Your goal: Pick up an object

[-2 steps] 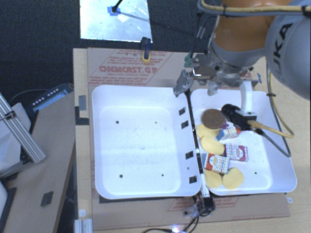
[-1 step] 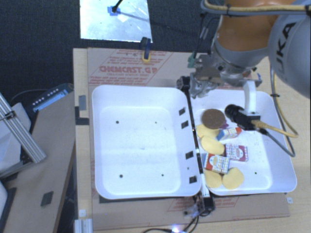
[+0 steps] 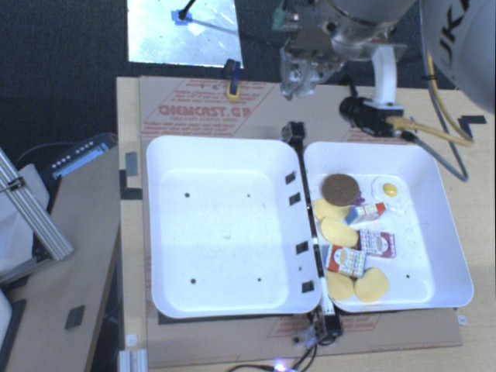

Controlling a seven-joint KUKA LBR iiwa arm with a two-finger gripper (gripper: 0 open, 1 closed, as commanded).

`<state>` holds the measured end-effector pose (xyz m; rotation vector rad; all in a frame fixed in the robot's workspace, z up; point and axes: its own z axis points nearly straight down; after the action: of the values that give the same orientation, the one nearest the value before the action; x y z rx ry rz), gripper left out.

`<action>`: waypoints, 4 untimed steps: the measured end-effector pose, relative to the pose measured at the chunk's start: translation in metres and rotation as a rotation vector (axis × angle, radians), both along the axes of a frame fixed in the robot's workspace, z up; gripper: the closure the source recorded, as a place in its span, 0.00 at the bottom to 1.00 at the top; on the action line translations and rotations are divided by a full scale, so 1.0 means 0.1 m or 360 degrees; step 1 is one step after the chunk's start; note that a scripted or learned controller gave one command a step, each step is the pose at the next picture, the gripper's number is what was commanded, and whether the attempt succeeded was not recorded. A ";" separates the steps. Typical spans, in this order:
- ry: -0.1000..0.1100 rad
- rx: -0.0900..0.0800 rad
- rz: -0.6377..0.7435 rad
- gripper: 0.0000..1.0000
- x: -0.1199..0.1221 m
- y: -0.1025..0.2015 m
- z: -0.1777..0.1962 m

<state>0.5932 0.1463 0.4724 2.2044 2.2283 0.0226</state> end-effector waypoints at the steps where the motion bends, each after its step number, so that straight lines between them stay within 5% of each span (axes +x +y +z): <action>1: 0.0042 -0.0009 0.0004 1.00 -0.54 0.79 -1.11; 2: -0.0005 0.0005 -0.0007 1.00 -0.40 0.88 0.64; 3: 0.0025 -0.0005 -0.0005 1.00 -1.09 0.88 0.51; 4: 0.0020 -0.0004 0.0001 1.00 -1.07 0.88 0.62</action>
<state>0.4865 0.2344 0.5343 2.2092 2.2339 0.0054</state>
